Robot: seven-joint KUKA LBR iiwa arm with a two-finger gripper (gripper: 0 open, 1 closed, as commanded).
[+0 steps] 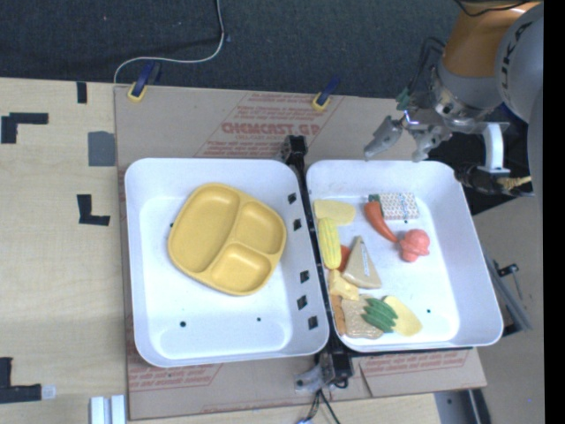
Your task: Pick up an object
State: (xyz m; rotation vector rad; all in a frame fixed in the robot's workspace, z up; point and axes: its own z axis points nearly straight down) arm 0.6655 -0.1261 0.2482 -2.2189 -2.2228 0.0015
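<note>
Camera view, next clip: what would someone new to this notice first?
Likely the yellow divided plate, lying alone in the left bin. Next, the heap of toy food in the right bin: a corn cob, an orange carrot, a pink piece and a green one among others. The claw is open above that bin's far rim, holding nothing.

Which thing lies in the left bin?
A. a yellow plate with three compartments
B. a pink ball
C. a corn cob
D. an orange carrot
A: the yellow plate with three compartments lies in the left bin, while the carrot, the corn cob and the pink ball all lie in the right bin.
</note>
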